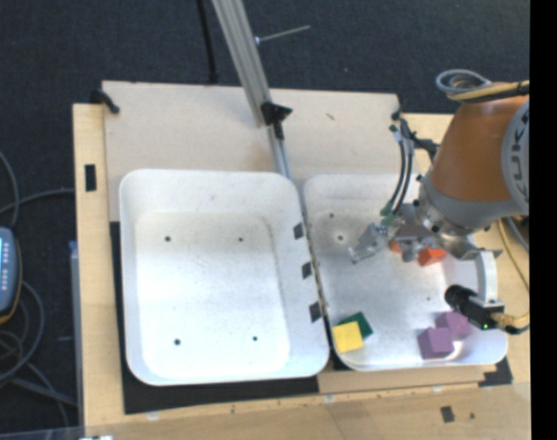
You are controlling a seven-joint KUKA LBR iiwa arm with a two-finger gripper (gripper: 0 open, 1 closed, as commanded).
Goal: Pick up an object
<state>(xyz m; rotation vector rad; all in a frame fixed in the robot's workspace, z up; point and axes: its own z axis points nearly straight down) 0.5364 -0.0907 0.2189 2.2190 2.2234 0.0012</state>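
Several small blocks are seen in the right bin (352, 200). How far the claw (365, 246) is spread cannot be told, and nothing is seen held in it. An orange piece (431, 257) is found just beside it; a yellow-green block (350, 333) and purple blocks (442, 335) are seen nearer the camera. All are judged light and rigid, best pinched across flat sides.

Open floor mid right bin (352, 204); yellow block (349, 338) and purple blocks (443, 335) crowd its near edge.

bins (214, 191) — glossy white plastic | bench (187, 117) — matt pale wood | mast (242, 44) — ribbed metal
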